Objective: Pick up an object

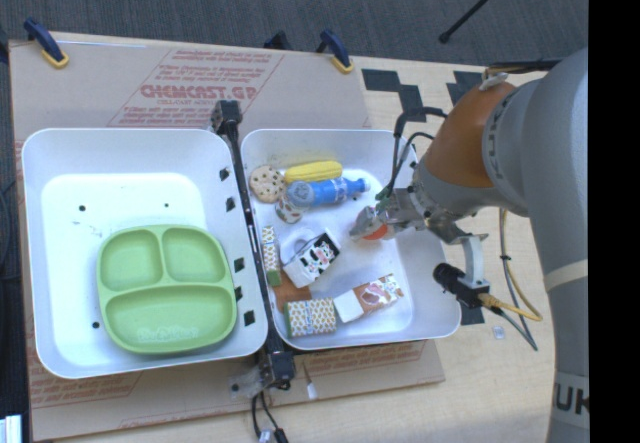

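Observation:
My gripper [370, 224] is down in the right bin [425, 316], near its middle right, just right of the blue bottle [325, 193]. A small reddish object [374, 232] shows right at the gripper's tip, and I cannot tell whether it is held. A yellow corn cob [312, 171] lies at the back, with a round cookie [264, 181] to its left. A cow-patterned carton [315, 256] lies in the middle. A snack packet [370, 295] and a patterned box [311, 316] sit near the front wall.
The left bin [60, 161] holds a green divided plate [165, 286]. A black divider with clips [235, 191] runs between the bins. The grey arm [520, 151] with its orange band [465, 136] crosses the right bin's right wall. Cables [515, 291] hang there.

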`<action>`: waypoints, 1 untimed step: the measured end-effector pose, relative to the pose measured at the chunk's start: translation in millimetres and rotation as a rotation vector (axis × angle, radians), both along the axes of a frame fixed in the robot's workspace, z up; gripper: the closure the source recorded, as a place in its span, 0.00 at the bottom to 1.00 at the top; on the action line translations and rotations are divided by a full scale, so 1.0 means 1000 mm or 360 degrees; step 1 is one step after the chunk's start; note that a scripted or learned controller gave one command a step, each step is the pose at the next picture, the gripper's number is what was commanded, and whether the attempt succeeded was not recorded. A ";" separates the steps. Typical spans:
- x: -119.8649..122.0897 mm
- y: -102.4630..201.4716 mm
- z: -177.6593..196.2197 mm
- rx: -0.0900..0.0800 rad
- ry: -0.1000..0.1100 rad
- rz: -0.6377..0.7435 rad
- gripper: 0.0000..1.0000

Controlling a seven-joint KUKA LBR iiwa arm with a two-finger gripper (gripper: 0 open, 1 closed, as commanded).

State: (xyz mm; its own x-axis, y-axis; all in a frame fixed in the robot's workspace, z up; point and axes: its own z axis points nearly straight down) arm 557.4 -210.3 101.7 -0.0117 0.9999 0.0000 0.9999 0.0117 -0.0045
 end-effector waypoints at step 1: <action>0.018 0.039 0.131 0.0000 -0.0008 -0.0008 1.00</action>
State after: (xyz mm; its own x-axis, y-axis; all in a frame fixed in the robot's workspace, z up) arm 575.2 -171.3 232.9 -0.0065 1.0000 -0.0003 1.0000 0.0065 0.0006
